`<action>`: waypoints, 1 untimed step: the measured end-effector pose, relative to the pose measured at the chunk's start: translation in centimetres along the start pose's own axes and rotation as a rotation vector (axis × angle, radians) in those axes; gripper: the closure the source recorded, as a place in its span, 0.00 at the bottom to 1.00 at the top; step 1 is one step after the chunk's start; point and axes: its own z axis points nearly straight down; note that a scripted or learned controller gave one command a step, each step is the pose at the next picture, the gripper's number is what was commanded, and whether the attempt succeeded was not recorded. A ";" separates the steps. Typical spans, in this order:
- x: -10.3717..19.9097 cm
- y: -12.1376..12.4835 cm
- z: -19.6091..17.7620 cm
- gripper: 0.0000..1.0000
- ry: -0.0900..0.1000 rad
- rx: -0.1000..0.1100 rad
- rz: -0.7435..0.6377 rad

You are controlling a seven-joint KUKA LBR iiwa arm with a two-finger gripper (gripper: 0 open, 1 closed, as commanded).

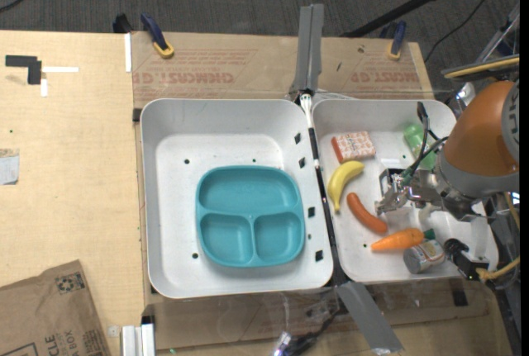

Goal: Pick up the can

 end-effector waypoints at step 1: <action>-0.1 0.0 -0.9 1.00 0.000 0.000 0.003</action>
